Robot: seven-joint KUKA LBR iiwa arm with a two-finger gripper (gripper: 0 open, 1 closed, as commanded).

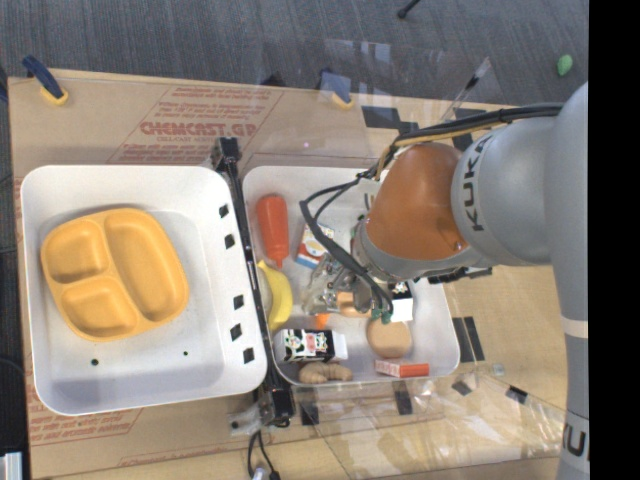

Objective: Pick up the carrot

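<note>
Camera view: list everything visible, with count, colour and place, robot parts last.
bins: 2, white, side by side on the bench
divided tray: 1, yellow, left bin
carrot: 1, orange-red, right bin, upper left
banana: 1, yellow, right bin, left wall
carton: 1, black and white, right bin, near edge
potato-like item: 1, tan, right bin
clamp: 1, blue and yellow, bench's far left corner
arm: 1, grey with orange band, over right bin
</note>
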